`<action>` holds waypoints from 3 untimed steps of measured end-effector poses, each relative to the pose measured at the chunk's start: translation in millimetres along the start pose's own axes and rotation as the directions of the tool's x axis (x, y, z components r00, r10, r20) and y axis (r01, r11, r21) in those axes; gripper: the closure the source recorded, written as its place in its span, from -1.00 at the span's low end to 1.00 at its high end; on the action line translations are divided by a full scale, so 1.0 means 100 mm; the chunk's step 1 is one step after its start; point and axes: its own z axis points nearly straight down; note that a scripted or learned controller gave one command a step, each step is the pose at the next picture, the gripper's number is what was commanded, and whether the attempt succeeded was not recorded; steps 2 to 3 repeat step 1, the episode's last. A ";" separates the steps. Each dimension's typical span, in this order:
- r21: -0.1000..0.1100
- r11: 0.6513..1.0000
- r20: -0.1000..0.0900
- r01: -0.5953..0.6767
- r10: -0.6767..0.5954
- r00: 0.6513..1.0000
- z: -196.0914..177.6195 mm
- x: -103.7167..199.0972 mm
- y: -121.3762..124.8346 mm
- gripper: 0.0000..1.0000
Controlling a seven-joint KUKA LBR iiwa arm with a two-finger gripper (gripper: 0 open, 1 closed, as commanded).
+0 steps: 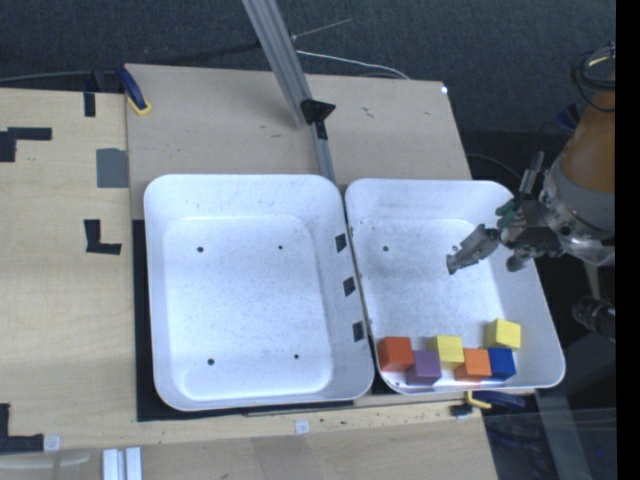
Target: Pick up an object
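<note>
The right bin point(452, 208) serves as the landmark. The gripper point(480, 250) hangs over its middle, toward its right wall, on the end of the arm point(585, 183), which reaches in across that wall. One grey finger point(468, 253) points down and left toward the bin floor; whether the fingers are spread or closed cannot be told from this angle, and nothing shows between them. The blocks all lie along the bin's near edge, well apart from the gripper. An orange block point(396, 352) sits at the near-left corner, with a purple block point(427, 366) just beside it and a yellow block point(449, 348) touching the purple one from behind. Further right come a second orange block point(477, 363) and a blue block point(501, 362), side by side, and a second yellow block point(504, 332) sits just behind the blue one, nearest the bin's right wall. The left bin point(245, 193) lies against the right bin's left wall, with small black clips point(349, 286) along the seam. A metal pole point(275, 38) slants up from the bench point(395, 118) behind the seam. Black tape marks point(97, 236) lie on the bench far to the left of both bins. No label, brand or writing can be read anywhere.
</note>
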 end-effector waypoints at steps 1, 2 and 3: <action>0.006 1.000 0.001 -0.003 0.003 1.000 0.58 0.20 0.04 -1.00; 0.006 1.000 0.001 -0.003 0.003 1.000 0.58 0.20 0.04 -1.00; 0.006 1.000 0.001 -0.003 0.003 1.000 0.58 0.20 0.04 -1.00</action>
